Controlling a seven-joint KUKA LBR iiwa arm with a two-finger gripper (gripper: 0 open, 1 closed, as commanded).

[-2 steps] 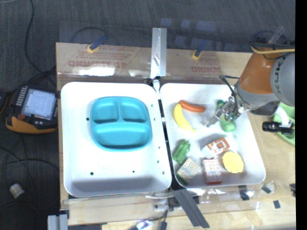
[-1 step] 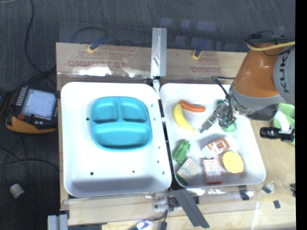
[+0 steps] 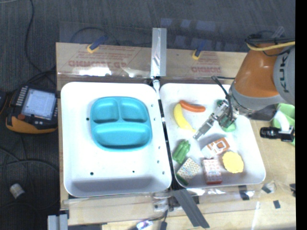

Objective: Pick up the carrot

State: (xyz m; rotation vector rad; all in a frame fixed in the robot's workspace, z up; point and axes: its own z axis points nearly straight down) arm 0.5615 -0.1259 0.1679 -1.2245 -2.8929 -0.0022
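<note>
Carrot (image 3: 192, 107) in right bin (image 3: 256, 150), just behind banana (image 3: 182, 117); tray (image 3: 120, 122) in left bin (image 3: 76, 171).

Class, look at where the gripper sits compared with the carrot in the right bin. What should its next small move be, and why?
Probably shift the gripper up and to the left in the view, toward the carrot. It sits lower in the right bin, just right of the banana, and nothing is in its grasp.

A: Floor? Dark grey carpet (image 3: 72, 8), black cables (image 3: 29, 4) trailing across it.
B: Yes. Plywood worktop (image 3: 283, 176) on it, clear taped sheet (image 3: 115, 61) along the back edge. Handheld pendant (image 3: 31, 109), screen lit, at the left.
</note>
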